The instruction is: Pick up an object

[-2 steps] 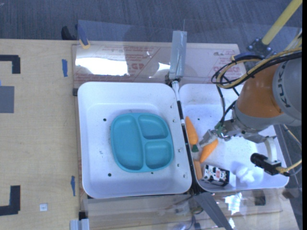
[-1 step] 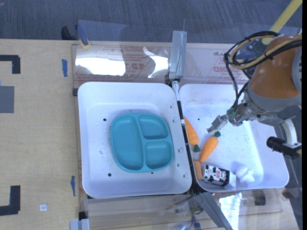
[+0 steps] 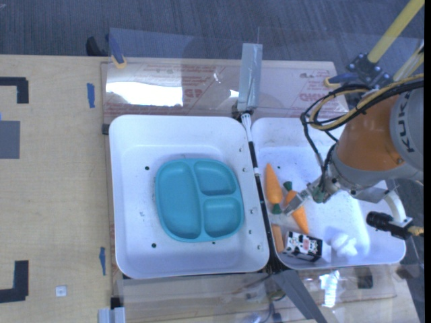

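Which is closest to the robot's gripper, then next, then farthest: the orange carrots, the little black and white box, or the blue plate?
From the gripper, in the camera view:
1. Orange carrots, right beside it in the right bin.
2. Black and white box, below it near that bin's front edge.
3. Blue plate, farthest, in the left bin.

The two white bins (image 3: 128,140) look like smooth moulded plastic with a soft sheen, and the left one holds a teal divided tray (image 3: 199,198) of smooth, faintly glossy plastic. In the right bin the orange carrots (image 3: 273,184) have a matt, toy-plastic look, beside a small black-and-white printed packet (image 3: 302,245) and a white glossy lump (image 3: 345,242). The bench (image 3: 50,200) to the left is pale, matt wood-grain board. At the far side, clear sheeting (image 3: 175,86) glares with reflections. The arm's orange band (image 3: 367,140) is smooth and satin, with black rubbery cables (image 3: 323,113).
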You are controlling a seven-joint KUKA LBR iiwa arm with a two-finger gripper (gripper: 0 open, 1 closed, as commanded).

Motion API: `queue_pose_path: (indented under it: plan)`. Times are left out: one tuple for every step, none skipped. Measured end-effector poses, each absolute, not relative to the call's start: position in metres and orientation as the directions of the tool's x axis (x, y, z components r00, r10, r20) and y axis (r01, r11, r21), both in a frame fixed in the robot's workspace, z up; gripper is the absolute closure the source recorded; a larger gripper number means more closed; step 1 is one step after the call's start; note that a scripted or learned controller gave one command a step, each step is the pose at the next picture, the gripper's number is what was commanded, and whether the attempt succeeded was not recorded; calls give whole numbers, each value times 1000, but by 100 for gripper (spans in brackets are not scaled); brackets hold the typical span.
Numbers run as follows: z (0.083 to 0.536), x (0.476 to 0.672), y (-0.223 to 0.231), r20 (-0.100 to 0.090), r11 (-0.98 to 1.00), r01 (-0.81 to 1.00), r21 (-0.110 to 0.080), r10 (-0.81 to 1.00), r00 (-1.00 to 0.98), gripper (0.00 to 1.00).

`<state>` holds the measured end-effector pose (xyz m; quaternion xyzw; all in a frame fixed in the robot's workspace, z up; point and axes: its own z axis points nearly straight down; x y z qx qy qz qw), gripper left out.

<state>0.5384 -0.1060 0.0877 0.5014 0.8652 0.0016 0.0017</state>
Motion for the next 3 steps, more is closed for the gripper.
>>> queue_pose_path:
  plan:
    - [98, 541, -107, -6, 496, 868, 10, 868, -496, 100]
    - [107, 543, -107, -5, 495, 869, 11, 869, -495, 100]
    - [186, 595, -70, -1, 378, 926, 4, 926, -378, 100]
